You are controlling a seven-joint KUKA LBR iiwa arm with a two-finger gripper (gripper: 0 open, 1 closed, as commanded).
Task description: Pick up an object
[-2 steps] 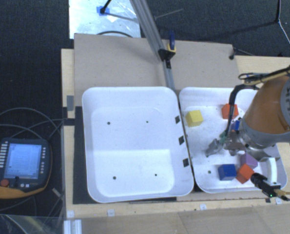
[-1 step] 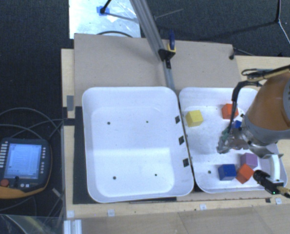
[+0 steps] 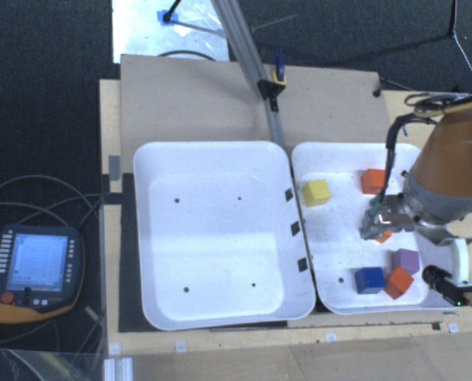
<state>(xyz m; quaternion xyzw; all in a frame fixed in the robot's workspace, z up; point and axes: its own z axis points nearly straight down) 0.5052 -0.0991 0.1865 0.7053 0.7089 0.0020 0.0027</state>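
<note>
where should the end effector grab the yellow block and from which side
Probably from straight above, closing on two opposite flat side faces of the yellow block. It lies flat and slightly rotated in the right bin, apart from the other blocks, so turn the fingers to match. The bin's left wall is close, so the faces running toward that wall look safer.

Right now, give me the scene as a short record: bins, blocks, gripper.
left bin: white, shallow, no blocks seen in it
right bin: holds all the blocks
yellow block: near the right bin's left wall, toward the back
orange block: at the back, just behind the gripper
purple block: front right
blue block: at the front
red block: right of the blue block, close beside it
gripper: low over the right bin's middle; grasp state unclear
</note>
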